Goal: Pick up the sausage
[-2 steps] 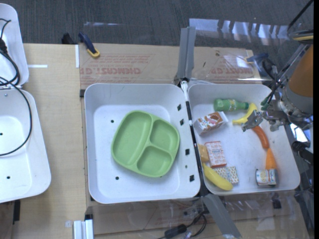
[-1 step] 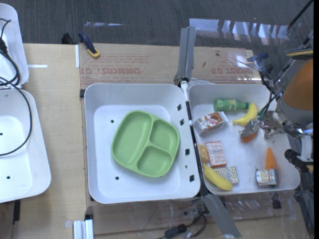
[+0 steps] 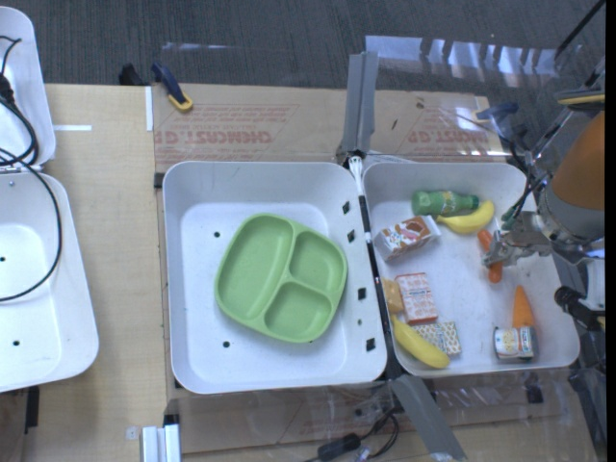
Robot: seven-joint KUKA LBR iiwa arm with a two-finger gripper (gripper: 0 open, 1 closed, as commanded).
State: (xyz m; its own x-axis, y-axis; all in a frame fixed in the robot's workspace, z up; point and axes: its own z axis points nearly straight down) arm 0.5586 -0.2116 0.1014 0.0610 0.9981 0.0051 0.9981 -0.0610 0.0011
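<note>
Camera view: the gripper (image 3: 500,251) hangs in the right bin (image 3: 462,176), its tip just over the sausage (image 3: 493,261), a small red-orange piece lying on the bin floor right of the green bottle (image 3: 445,202). The fingers seem to straddle the sausage's upper end, but whether they are closed on it or only resting beside it I cannot tell at this size.

The main risk, as I judge it, is a weak hold: the sausage is thin and round, and a pinch near one end could let it swing or slip out as the arm rises. The fingers could also close on air and merely nudge it along the floor.

Close neighbours matter little. Taking the green bottle as landmark, a banana (image 3: 469,219) touches it on its lower right, near the gripper; a carrot (image 3: 521,308) and a small can (image 3: 513,343) lie well below and right; a carton (image 3: 407,238) sits just below-left. The green plate (image 3: 281,277) lies far left, in the other bin.
</note>
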